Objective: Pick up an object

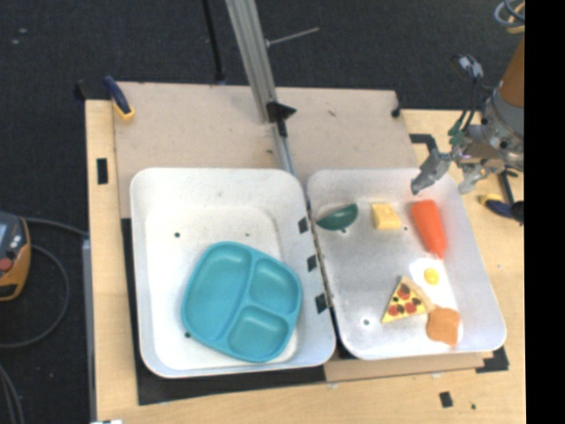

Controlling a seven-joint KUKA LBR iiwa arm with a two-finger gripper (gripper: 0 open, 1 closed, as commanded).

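Observation:
My gripper (448, 175) hangs over the far right corner of the right bin (353, 263), open, with nothing between its fingers. Just below it lies an orange carrot (429, 226). To the carrot's left sit a yellow cheese cube (385, 216) and a small teal bowl (337, 217). Nearer the front lie a fried egg (429, 275), a pizza slice (406, 301) and an orange lump (443, 326).
The left bin (159, 201) holds a teal divided plate (243, 301). A metal post (253, 51) rises behind the bins. A blue and yellow clamp (117, 97) sits at the bench's far left corner.

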